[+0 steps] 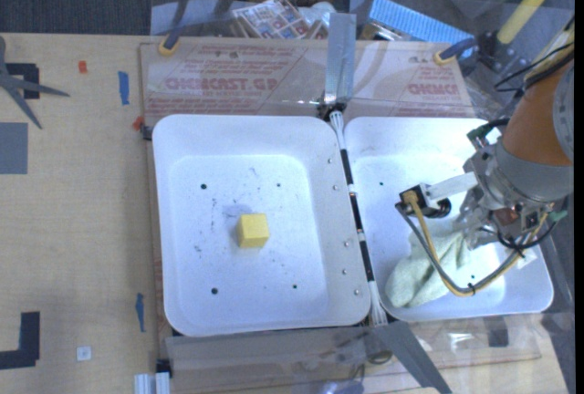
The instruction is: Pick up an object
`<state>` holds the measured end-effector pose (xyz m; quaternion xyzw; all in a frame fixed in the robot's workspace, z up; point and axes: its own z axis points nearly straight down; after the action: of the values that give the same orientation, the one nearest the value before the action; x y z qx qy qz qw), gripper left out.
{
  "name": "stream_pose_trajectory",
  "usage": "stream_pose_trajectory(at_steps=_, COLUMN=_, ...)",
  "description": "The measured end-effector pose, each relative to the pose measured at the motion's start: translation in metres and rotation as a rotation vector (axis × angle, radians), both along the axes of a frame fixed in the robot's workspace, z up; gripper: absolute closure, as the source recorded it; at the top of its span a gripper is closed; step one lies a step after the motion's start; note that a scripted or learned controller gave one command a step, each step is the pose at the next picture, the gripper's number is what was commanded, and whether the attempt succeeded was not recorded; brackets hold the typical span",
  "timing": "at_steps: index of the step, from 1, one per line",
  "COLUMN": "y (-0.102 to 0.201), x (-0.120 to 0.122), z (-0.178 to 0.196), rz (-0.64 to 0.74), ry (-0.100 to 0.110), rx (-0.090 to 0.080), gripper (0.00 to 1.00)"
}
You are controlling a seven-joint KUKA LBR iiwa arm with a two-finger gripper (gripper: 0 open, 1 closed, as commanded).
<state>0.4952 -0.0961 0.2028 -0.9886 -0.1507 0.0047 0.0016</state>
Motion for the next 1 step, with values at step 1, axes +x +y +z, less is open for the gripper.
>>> stream_pose_trajectory(at_steps=1, y=0.0134, x=-0.0055, z=-0.0218, rz=0.112, ry=-0.002, rx=0.001, gripper=1.00)
